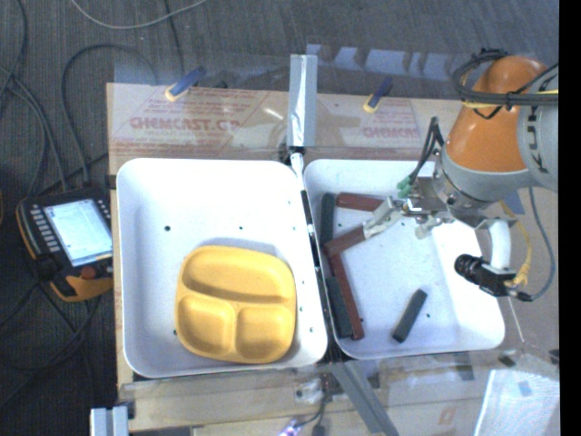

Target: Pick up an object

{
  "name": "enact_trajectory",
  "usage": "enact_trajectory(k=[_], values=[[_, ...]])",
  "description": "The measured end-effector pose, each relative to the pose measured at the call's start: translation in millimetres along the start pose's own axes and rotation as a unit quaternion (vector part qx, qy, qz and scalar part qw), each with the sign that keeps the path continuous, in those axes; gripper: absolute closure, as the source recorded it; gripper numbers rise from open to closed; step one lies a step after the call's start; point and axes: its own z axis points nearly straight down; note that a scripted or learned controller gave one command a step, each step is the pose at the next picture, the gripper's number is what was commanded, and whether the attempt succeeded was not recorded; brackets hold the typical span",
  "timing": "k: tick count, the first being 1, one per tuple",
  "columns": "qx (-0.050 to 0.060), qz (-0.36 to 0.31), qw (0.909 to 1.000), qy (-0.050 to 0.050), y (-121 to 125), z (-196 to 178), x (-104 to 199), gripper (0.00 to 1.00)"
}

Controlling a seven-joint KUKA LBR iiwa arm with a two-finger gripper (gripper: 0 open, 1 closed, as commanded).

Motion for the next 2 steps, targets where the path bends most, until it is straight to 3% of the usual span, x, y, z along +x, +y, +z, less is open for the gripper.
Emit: enact_trajectory(k=[1,2], values=[[-0.001,-0.040,0.9992,-0.002,59,42,-6,0.00],[-0.011,-0.058,0.9983,-0.003,115,108,-60,0.00]])
